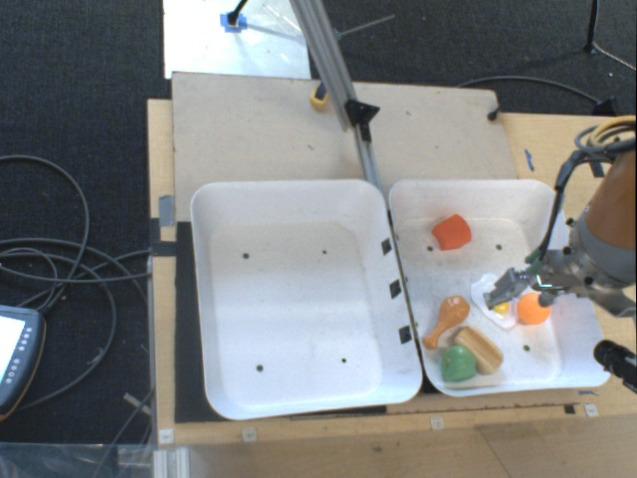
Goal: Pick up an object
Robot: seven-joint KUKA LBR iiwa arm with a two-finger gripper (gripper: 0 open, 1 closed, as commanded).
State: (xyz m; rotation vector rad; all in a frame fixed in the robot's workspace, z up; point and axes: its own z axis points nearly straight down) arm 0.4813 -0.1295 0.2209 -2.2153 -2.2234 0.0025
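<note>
Reaching in from the right of the camera view, the grey KUKA arm (609, 232) with its orange band extends its gripper (510, 289) low over the right bin (476, 195), 1 of 2 shallow white bins set side by side on a pale bench (328, 132). The gripper's dark fingertips sit above a white and yellow object (498, 305), possibly a toy fried egg, near the middle of the bin's right half; whether the fingers are spread or closed cannot be told from this angle, and nothing can be seen clearly between them. Just beside the gripper, toward the arm, lies an orange ball (534, 310). A red-orange block (452, 232) rests alone well apart, toward the bin's far side. Closer to the near rim, 3 items cluster together: an orange-brown drumstick-shaped piece (447, 322), a tan bread-like piece (479, 349) and a green rounded object (458, 363), the green one touching the tan one. The left bin (289, 297) shows 4 small dark dots on its floor. A grey metal pole (323, 38) slants across the bench's far side, and black cables (60, 257) loop over the dark floor at left beside a tablet-like device (15, 352).
</note>
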